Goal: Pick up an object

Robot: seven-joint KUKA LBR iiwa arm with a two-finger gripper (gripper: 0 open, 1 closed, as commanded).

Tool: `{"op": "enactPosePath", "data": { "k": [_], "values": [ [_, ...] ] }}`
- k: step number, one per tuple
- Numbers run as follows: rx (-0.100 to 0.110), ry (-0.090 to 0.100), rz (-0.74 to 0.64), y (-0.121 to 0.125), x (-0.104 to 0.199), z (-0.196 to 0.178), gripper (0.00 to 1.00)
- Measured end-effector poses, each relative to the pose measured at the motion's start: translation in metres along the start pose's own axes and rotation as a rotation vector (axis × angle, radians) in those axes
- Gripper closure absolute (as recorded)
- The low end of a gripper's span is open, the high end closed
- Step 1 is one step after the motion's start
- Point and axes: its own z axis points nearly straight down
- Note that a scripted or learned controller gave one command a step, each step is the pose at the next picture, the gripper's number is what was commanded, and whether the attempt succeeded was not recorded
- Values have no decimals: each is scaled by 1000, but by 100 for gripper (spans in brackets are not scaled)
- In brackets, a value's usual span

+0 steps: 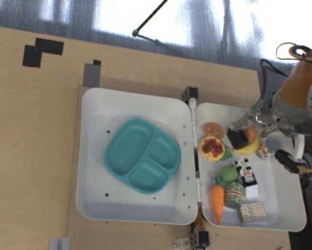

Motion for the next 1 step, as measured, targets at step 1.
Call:
{"op": "enactPosePath", "data": {
  "k": [1],
  "values": [
    [1,5,1,1,-33,1,0]
  ]
}}
